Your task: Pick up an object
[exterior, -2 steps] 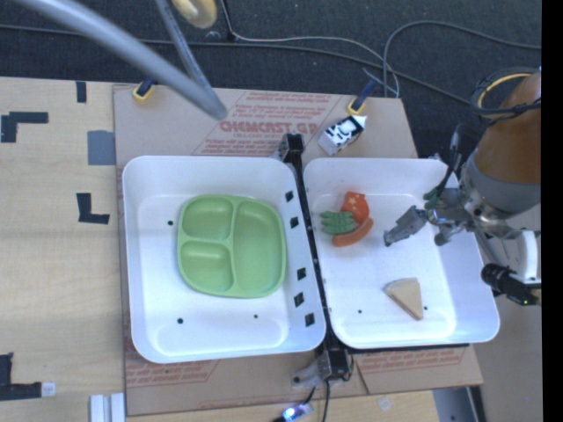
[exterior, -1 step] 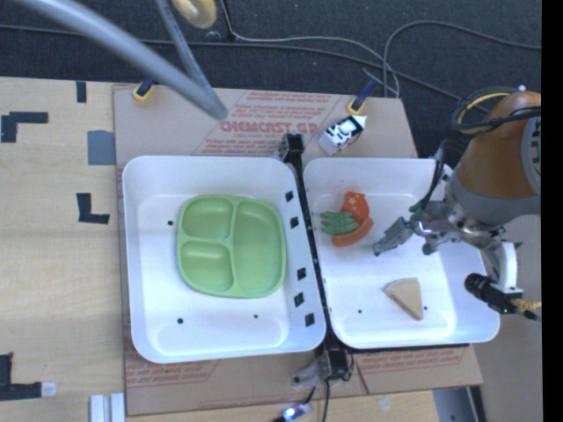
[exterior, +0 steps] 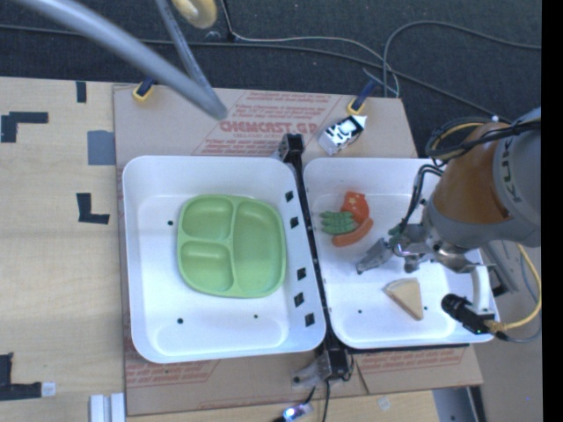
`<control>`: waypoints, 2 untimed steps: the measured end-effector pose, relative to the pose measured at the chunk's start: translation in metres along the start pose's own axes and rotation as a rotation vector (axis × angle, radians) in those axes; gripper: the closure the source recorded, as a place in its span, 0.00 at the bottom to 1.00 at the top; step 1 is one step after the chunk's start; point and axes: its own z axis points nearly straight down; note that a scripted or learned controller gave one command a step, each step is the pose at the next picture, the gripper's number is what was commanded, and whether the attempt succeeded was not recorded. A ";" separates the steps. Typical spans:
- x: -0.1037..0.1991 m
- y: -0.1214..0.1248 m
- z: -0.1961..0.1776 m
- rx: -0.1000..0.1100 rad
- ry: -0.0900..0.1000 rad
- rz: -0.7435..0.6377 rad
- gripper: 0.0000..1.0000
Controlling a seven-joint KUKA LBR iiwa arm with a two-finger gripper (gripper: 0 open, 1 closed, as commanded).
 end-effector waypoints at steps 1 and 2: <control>0.000 0.000 0.036 -0.007 -0.003 0.000 0.00; 0.000 0.001 0.023 -0.010 -0.004 0.000 1.00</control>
